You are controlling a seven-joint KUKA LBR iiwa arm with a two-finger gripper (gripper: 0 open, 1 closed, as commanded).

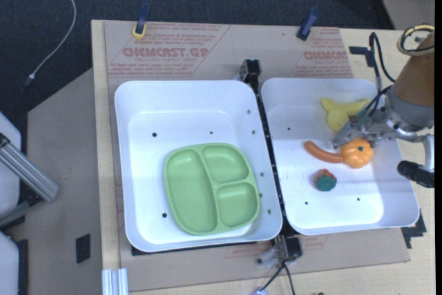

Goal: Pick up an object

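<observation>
In the right-hand bin four toy foods lie near the far right side: a yellow banana, a long orange carrot, a round orange pumpkin with a little green stem, and, a little apart toward the near side, a small teal-and-red lump whose kind is too small to tell. The gripper hangs low between the banana and the pumpkin, just above the pumpkin's top; whether its fingers are spread or closed cannot be told from this slant, and nothing shows between them. The pumpkin looks the likeliest target. It is probably hollow moulded plastic, light and stiff, with a smooth, slightly glossy skin, so it should weigh little but may squirt out of a pinch taken off-centre; a grip across its widest part, straight down over the stem, seems safest. The carrot touches the pumpkin's left side and could be dragged along. The carrot itself is slim and tapering, better taken across its middle; the banana is curved and matte. The left bin holds a pale green divided tray with three compartments, smooth and rigid. Both bins are thin white plastic on a desk covered with printed brown board.
</observation>
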